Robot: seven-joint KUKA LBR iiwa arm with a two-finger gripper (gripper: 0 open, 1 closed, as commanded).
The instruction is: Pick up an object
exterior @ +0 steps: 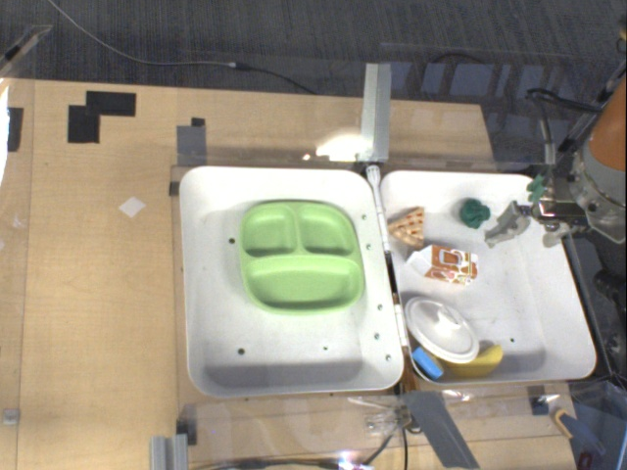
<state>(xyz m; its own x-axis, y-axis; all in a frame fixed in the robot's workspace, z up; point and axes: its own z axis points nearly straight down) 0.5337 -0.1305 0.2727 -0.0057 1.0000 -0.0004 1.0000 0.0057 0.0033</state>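
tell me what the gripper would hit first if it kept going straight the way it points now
The gripper points toward the view's left and slightly down, over the right bin. Straight on, the small dark green object lies closest to that line, so it would likely be met first, though height above the bin is unclear from this slanted view.

Two white bins on the bench: left bin [211,262] and right bin [549,302]. Left bin: one green divided plate [299,255]. Right bin: one dark green lump [474,211], one waffle piece [408,225], one orange-and-white packet [449,264], one white bowl [443,327], one yellow item [480,360], one blue item [425,363]
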